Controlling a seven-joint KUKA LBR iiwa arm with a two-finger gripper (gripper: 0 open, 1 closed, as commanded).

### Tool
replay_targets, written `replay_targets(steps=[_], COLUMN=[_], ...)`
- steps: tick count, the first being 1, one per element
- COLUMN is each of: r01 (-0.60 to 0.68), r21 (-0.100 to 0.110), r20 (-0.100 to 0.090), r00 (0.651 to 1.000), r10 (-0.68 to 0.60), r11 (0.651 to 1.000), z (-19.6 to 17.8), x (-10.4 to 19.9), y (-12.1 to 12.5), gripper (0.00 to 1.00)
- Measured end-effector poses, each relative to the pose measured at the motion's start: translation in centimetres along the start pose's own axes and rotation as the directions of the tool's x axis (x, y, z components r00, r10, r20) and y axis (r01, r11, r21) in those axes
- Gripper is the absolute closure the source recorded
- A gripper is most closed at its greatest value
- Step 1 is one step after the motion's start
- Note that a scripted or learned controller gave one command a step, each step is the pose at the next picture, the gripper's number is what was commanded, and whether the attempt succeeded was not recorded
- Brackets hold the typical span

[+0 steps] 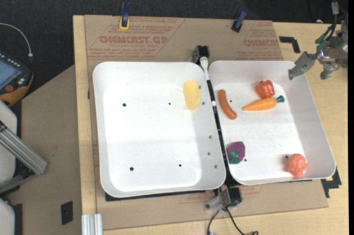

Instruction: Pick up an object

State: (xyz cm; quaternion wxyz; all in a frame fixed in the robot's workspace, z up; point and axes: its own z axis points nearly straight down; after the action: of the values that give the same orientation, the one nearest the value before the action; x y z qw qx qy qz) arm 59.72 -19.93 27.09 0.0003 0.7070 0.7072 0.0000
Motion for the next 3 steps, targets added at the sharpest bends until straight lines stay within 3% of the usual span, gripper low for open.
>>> replay_targets(steps=[1, 2, 3], r01=[0.001, 0.002, 0.008], r21=[-0.021, -0.007, -0.009], r20=[0.010, 0.006, 0.001], r00=[1.000, 1.000, 1.000], r10=[-0.001, -0.002, -0.008], r11=[1.000, 1.000, 1.000], z=[-23.0, -23.0, -26.7], x=[-2.6, -2.4, 5.9], y=[1.7, 1.7, 5.5], gripper=[0.00, 1.00, 1.00])
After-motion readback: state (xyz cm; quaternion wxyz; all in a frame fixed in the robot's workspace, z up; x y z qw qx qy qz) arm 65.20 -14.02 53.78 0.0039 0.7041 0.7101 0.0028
